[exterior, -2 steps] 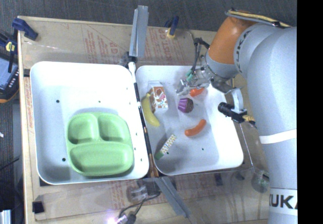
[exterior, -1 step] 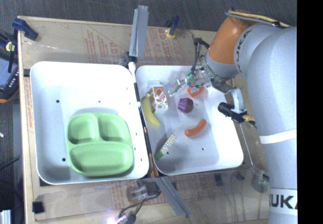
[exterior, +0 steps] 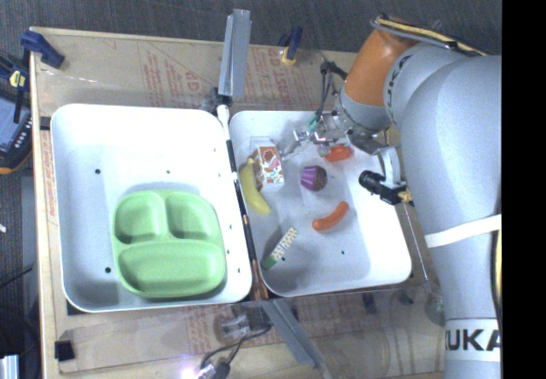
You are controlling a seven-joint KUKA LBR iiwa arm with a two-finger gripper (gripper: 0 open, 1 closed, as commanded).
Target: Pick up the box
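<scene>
The box point(exterior: 269, 166) is a small white and red carton lying in the upper left part of the right bin point(exterior: 388, 262), right beside a yellow banana point(exterior: 253, 188). My gripper point(exterior: 309, 135) hangs over the back of the right bin, up and to the right of the box and apart from it. Nothing shows in its grasp. The grey arm with its orange band point(exterior: 375, 70) comes in from the right and hides the bin's back right corner.
The right bin also holds a purple item point(exterior: 313, 177), a small red item point(exterior: 339, 153), an orange sausage-shaped piece point(exterior: 331, 216) and a small patterned bar point(exterior: 282, 247). A green divided tray point(exterior: 169, 242) lies in the left bin point(exterior: 85, 138).
</scene>
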